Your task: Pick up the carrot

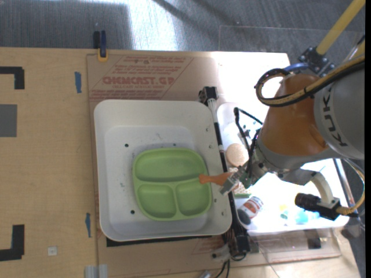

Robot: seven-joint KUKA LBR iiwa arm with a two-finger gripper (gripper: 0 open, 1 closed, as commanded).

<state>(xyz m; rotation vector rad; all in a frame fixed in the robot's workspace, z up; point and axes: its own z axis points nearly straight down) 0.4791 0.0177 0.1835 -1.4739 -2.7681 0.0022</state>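
Carrot [211,179] sits at the right edge of the green divided plate [171,182] in the left bin [116,155], its long axis running roughly left to right across the view, tilted slightly, thin end toward the plate's middle divider and the other end toward the bin's right wall. Hand [235,182] is right at that near end, reaching in over the seam between the two bins; the carrot's right tip meets the fingertips, and from this slant I read it as pinched between them, so I log the hand as closed on the carrot, with moderate confidence. Grip is at the very end of the piece, not its middle, so I judge it could pivot or slip when lifted. Right bin [290,219] carries an egg-like ball [235,153] just behind the hand and small items below it.
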